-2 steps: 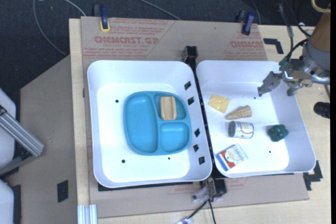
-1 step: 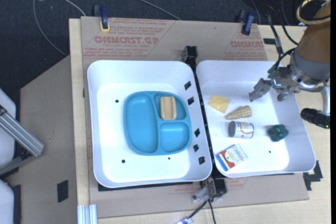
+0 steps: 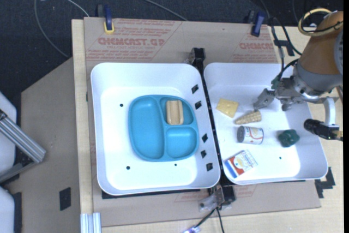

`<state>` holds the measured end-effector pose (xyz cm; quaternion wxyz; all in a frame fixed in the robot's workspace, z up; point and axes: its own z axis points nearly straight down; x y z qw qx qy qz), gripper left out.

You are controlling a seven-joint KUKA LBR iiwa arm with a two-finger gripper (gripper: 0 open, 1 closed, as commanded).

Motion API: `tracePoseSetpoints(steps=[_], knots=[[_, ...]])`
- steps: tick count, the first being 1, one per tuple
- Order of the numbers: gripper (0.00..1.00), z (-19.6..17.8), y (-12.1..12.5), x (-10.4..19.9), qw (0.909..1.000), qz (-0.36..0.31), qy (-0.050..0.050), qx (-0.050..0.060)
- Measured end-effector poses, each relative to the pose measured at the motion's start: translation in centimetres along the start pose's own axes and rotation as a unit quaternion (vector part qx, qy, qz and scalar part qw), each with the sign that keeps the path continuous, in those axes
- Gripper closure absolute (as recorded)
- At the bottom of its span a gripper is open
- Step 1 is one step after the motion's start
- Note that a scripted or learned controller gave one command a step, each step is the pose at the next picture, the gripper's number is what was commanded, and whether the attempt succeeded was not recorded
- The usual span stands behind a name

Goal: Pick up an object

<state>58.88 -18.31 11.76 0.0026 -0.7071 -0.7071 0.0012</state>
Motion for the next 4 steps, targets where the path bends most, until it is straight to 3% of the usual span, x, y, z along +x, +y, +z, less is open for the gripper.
tracePoseSetpoints(steps=[1, 3, 4], knots=[[1.0, -1.5, 0.1, 0.0, 1.0, 0.0, -0.001, -0.003], [1.0, -11.3, 0.4, -0.2, 1.0, 0.0, -0.002, -0.006], [1.0, -11.4, 1.5, 6.1, 1.0, -0.003, 0.0, -0.004]])
